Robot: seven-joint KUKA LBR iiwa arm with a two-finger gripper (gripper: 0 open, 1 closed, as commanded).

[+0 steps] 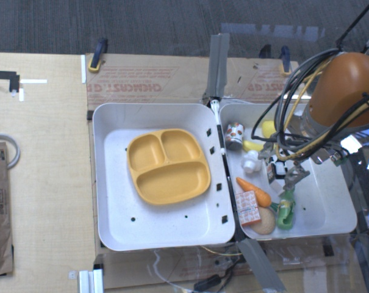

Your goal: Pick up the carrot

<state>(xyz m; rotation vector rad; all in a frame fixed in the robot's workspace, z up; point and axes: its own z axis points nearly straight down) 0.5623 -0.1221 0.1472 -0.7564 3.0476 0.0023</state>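
The carrot is small and orange and lies at a slant near the left wall of the right bin. My gripper hangs over the middle of that bin, just right of the carrot and a little behind it. Cables and the wrist hide its tips. Nothing shows as held.
Around the carrot lie a red and white carton, a tan round item, a green item, a white piece, a yellow item and a small can. A yellow divided plate sits in the left bin.
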